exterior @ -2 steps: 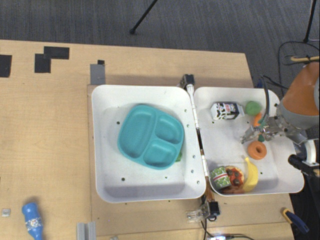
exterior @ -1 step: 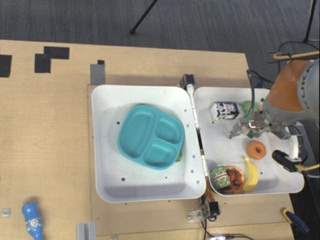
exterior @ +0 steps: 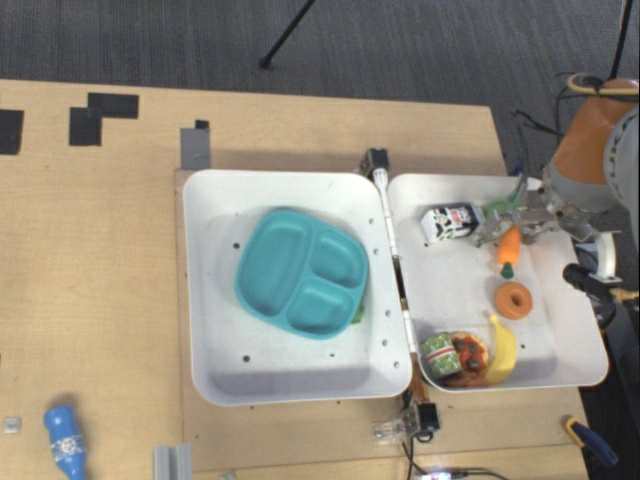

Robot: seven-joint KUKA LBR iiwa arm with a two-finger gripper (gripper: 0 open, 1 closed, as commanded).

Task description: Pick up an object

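Note:
My gripper (exterior: 517, 220) is over the back of the right bin (exterior: 570, 353), coming in from the right on the grey arm with the orange band. An orange carrot with a green tip (exterior: 509, 247) sits directly beneath and against the gripper; I cannot tell whether it is held or lying on the bin floor. A black and white carton (exterior: 448, 222) lies just left of the gripper. An orange ring (exterior: 514, 300) lies in front of the carrot. A yellow banana (exterior: 503, 349) and a bundle of red and green food (exterior: 452, 358) occupy the front of the bin.
The left bin (exterior: 215, 368) holds a teal divided plate (exterior: 303, 273) with something green under its right edge. A blue bottle (exterior: 64, 441) lies on the bench at the front left. Black clips sit between the bins at the back and front.

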